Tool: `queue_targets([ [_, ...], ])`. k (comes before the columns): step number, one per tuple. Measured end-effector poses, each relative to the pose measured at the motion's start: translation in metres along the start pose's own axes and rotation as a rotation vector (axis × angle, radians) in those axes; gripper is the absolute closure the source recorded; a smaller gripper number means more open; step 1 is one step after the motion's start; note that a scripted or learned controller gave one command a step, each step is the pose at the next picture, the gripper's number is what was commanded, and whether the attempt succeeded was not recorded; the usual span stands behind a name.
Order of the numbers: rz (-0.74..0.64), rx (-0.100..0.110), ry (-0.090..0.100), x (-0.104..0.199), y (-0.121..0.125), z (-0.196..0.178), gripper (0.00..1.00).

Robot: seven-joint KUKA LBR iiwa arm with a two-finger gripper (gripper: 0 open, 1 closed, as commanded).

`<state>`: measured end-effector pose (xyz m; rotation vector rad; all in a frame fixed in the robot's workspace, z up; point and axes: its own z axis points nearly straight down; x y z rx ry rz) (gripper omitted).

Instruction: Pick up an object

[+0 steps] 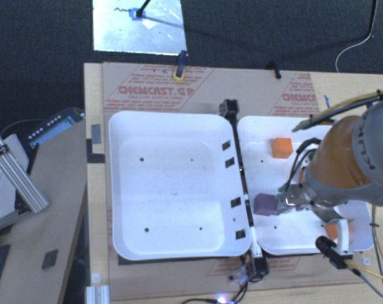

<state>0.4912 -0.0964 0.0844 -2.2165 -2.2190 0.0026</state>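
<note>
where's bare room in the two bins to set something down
The left bin is bare white floor from wall to wall. In the right bin, a free strip lies along the divider, left of the orange block. Lower down it is crowded: purple block, gripper and arm.

Arm [344, 163] crowds right bin [261, 128]; left bin [172, 122] open.

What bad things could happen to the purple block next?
1. The gripper is right beside the purple block, which sits near the right bin's left wall, so a grab could nudge or wedge it there.
2. Swinging away, the bulky arm might bump the orange block.
</note>
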Motion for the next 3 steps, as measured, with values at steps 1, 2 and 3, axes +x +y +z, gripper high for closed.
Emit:
queue_targets([
  [1,-0.002,-0.008,-0.003,-0.001,0.004,-0.011,1.00],
  [2,-0.014,-0.019,-0.001,0.100,0.073,-0.106,1.00],
  [3,-0.004,-0.027,-0.004,0.081,0.112,-0.256,1.00],
])
